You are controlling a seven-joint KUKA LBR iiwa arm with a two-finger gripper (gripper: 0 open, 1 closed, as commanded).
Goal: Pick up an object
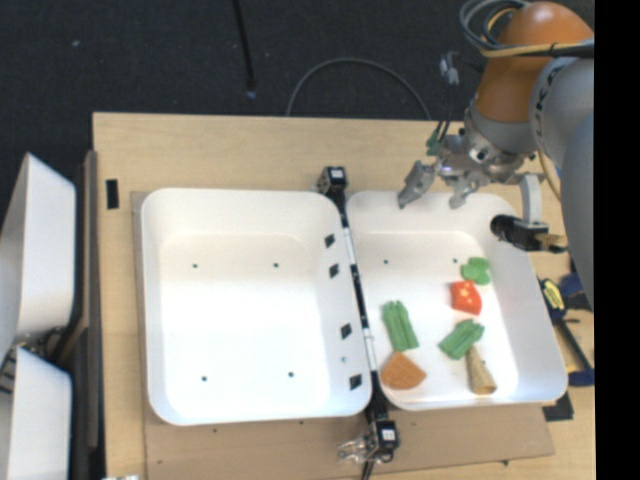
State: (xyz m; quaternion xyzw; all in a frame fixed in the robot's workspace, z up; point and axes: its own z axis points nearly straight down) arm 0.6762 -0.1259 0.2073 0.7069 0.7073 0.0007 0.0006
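Currently my gripper [441, 190] hangs spread wide and empty over the right bin [420, 226]'s upper rim, so I'd descend squarely toward the red piece [465, 297] at centre right, avoiding its green neighbour [476, 269].

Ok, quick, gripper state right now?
Gripper: open, holding nothing, above the far edge of the right bin.
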